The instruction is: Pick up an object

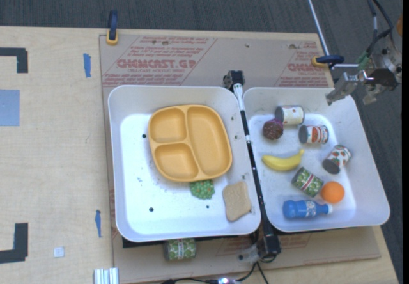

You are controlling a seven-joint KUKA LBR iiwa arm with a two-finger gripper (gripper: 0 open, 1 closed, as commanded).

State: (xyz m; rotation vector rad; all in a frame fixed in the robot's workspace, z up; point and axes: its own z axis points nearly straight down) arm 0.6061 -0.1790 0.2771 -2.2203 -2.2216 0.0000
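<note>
The right bin [374, 209] holds several small items: a white can [291, 114], a dark red ball [273, 129], a red-and-white can [314, 134], a banana [283, 161], a tilted can [337, 158], a green can [307, 181], an orange [332, 192] and a blue bottle [305, 208] lying on its side. My gripper [353, 93] hovers over the bin's far right corner, above and to the right of the white can. Its fingers stand apart with nothing between them.
The left bin [128, 212] holds a yellow divided plate [190, 142], a green broccoli piece [203, 189] and a slice of toast [237, 200]. A green can [181, 249] lies on the board in front of the left bin. A black divider [246, 135] separates the bins.
</note>
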